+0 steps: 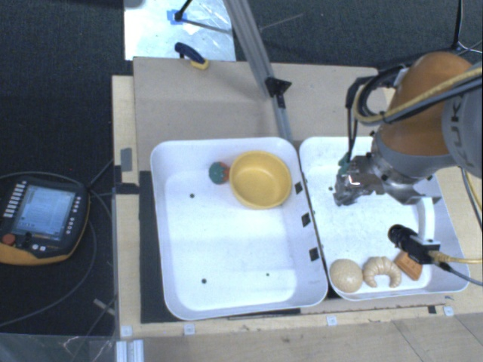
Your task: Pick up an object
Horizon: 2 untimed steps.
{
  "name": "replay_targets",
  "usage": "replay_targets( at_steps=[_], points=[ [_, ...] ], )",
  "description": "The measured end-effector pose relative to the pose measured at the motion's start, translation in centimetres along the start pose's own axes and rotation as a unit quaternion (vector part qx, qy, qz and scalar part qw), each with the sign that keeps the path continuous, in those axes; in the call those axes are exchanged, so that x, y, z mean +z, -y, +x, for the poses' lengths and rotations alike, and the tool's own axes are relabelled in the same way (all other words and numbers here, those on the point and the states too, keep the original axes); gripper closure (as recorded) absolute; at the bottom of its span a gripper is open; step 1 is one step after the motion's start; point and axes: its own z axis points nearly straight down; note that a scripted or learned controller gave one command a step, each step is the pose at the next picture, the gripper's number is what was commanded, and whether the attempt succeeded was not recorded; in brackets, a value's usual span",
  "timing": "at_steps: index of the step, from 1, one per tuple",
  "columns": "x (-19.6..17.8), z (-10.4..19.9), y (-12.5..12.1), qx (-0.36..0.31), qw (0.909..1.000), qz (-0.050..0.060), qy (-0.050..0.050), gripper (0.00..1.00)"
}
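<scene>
My gripper [349, 188] hangs over the upper left part of the right bin [324, 157], with bare white floor beneath it. Along that bin's front edge lie a pale round bun [346, 274], a tan croissant [383, 271] and a small brown block [408, 265], all well in front of the gripper. In the left bin [226, 262], a yellow bowl [260, 179] stands at the back right, and a small green and red ball [219, 173] touches its left side. Nothing shows between the gripper and the bin floor.
A slanted metal pole [256, 51] crosses the bench behind the bins. A teach pendant [41, 217] lies on the floor at the far left. A blue and yellow clamp [190, 53] sits at the bench's back edge.
</scene>
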Motion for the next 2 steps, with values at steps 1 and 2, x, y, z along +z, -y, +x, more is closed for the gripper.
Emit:
replay_targets(
  at_steps=[1,2],
  points=[
    [1.2,5.1,0.6,0.001,1.0,0.0,0.0,1.0],
    [0.2,11.1,1.2,0.0,1.0,0.0,0.0,1.0]
  ],
)
